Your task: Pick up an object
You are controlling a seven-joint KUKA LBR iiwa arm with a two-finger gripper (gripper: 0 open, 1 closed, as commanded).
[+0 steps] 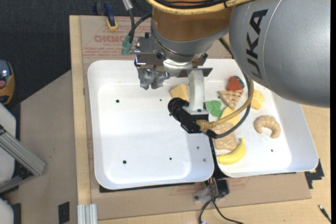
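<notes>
Hand (152, 80) hovers over the left bin (131, 165), near its far wall (open or closed, I cannot tell). Just beside it lies a yellow wedge (179, 93), perhaps cheese. Better to centre above the wedge first, then descend straight.

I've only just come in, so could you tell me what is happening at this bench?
A KUKA arm reaches over two white bins to pick something up. Its gripper hangs over the far edge of the left bin. A banana, a croissant and other food items lie in the right bin.
</notes>
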